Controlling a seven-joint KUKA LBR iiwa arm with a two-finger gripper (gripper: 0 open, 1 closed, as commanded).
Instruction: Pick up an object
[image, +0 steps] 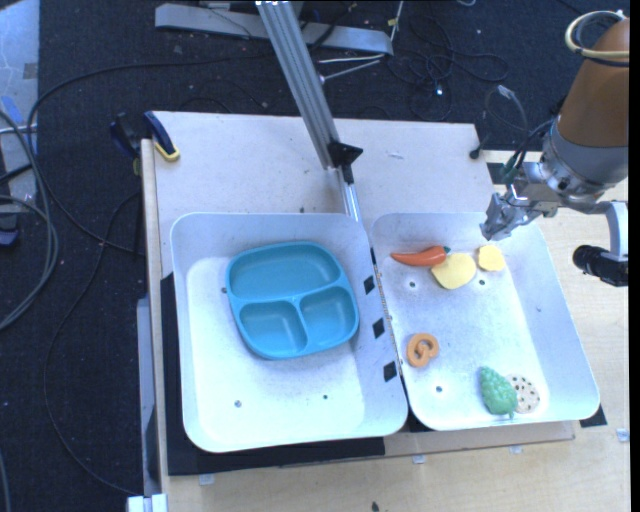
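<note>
The small yellow piece (491, 259) sits at the far end of the right bin (560, 330), right beside the bigger yellow piece (454, 271) and the orange carrot (420, 256). The gripper (497, 222) hangs just beyond it on the far side, so the next move looks like a short drop toward the near side. Can't tell how its fingers are set.

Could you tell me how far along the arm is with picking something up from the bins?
Nothing looks picked yet. The gripper hovers over the right bin's far edge, nearest the small yellow piece. The carrot, pretzel, green toy and cookie lie in that bin. Descent, grasp and lift remain.
</note>
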